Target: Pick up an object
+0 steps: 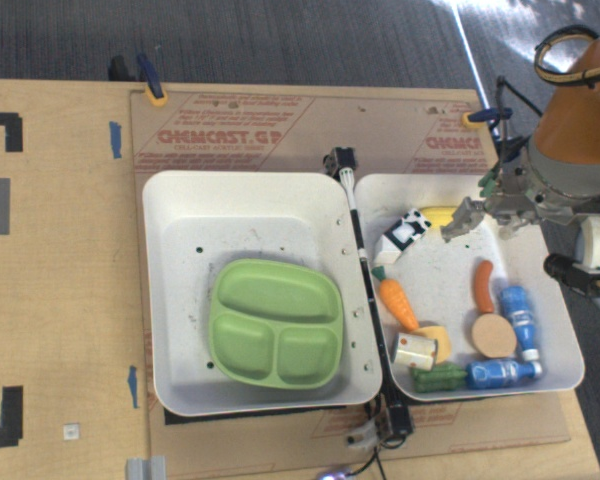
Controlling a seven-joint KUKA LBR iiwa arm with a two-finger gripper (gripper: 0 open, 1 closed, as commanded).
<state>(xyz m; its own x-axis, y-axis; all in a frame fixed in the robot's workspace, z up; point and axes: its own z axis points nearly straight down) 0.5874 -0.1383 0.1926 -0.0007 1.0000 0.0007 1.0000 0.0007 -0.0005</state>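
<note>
My gripper (487, 218) hangs over the back of the right bin (570, 353), its fingers spread open with nothing between them. Just left of it lie a yellow banana (438, 213) and a black-and-white toy (408, 230). Below it in the bin are a red sausage (483, 283), an orange carrot (398, 303), a tan round disc (493, 336), two blue bottles (518, 318) (500, 372), a green piece (438, 378) and a white-and-yellow block (418, 349).
The left bin (180, 228) holds a green divided plate (277, 320). The ridge between the bins (358, 258) runs front to back. Cardboard (230, 133) lies under both bins, with clamps at its back corners. The arm's orange band (575, 108) rises at the right.
</note>
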